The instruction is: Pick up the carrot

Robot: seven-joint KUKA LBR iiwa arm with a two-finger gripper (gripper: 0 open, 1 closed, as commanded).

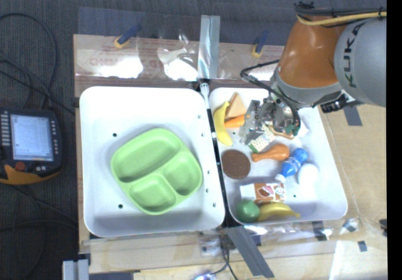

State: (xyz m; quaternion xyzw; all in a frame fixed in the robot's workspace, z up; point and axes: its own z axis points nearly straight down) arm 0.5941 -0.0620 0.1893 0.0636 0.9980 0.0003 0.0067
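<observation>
Grey carpet around counter; carrot (271, 152) at right bin's (336, 200) centre looks light, rigid plastic, grab mid-body; gripper (267, 123) at 12 o'clock, jaws' state unclear.

You look down from one fixed camera set high above the tabletop (364, 166), tilted at a slant so the far edge lies toward the top of the frame. It stands far enough back to take in both shallow white plastic bins side by side, the left bin (94, 147) and the right bin (330, 178), with dark grey carpet (38, 34) around them. The grey arm with its orange band (311, 53) enters from your right, nearer the lens than the bins.
</observation>
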